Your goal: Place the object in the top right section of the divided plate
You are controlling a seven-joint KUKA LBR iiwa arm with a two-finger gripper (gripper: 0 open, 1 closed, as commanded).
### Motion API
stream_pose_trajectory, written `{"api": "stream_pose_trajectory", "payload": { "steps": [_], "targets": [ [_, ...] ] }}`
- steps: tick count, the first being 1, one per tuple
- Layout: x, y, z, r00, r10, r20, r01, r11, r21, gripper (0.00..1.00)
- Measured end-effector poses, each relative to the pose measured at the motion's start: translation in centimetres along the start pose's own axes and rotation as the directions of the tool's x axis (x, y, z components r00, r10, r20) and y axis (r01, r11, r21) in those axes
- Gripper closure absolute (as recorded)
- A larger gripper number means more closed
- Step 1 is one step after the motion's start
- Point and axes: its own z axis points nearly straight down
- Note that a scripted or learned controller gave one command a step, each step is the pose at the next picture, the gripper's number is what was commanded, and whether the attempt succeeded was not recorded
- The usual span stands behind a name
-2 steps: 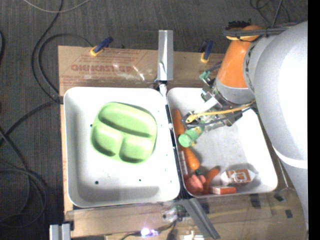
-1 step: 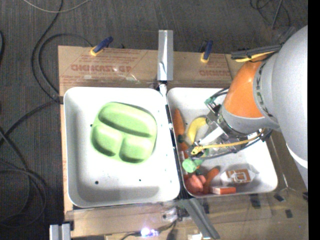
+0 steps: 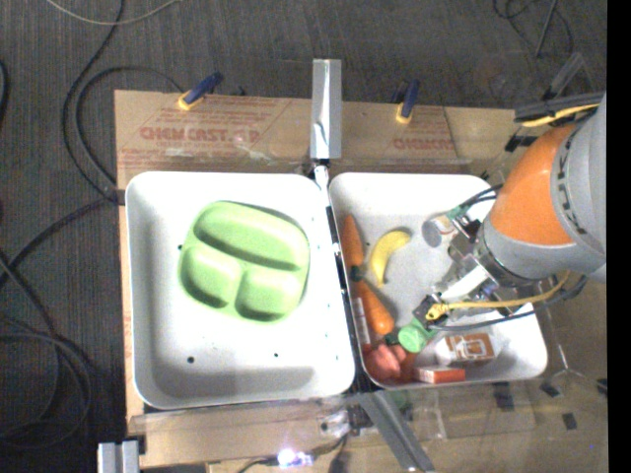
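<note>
Orange-banded arm [image 3: 552, 205] stands highest over the bench, reaching in from the right above the right bin [image 3: 493, 187]. Gripper [image 3: 458, 256] hangs over the middle right of that bin; open or closed cannot be told from this angle. Small grey cylinder [image 3: 437, 231] just beside the gripper, on its upper left; unclear whether it is a loose item or robot hardware. Loose items all lie in the right bin. Long carrot [image 3: 350, 242] runs along the bin's left wall. Banana [image 3: 386, 254] just right of it, curved, near the gripper but apart from it. Second, stubbier carrot [image 3: 376, 310] below the banana, angled toward the near corner. Round green item [image 3: 412, 339] near that carrot's lower end. Red item [image 3: 386, 361] in the near left corner, touching or almost touching the green one. Orange-and-white printed box [image 3: 469, 346] toward the near right. Small flat white-and-red box [image 3: 441, 373] against the near wall. Which of these is the object to be moved cannot be told. Left bin [image 3: 158, 363] holds the divided plate [image 3: 246, 261], green, set slightly askew near the bin's centre, with one long section across its far side and two smaller ones on its near side. Both bins rest on a cardboard sheet [image 3: 246, 131] with red print, held by two clamps [image 3: 200, 90] at the far edge. Metal bar [image 3: 326, 106] stands between the bins at the far side.
</note>
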Motion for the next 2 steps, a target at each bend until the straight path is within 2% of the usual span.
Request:
{"api": "stream_pose_trajectory", "payload": {
  "steps": [1, 2],
  "targets": [
    [-3.1, 5.5, 0.7, 0.998, -0.066, 0.000, 0.066, 0.998, 0.000, 1.00],
    [-6.2, 10.8, 1.2, 0.974, 0.225, 0.000, -0.225, 0.974, 0.000, 1.00]
  ]
}}
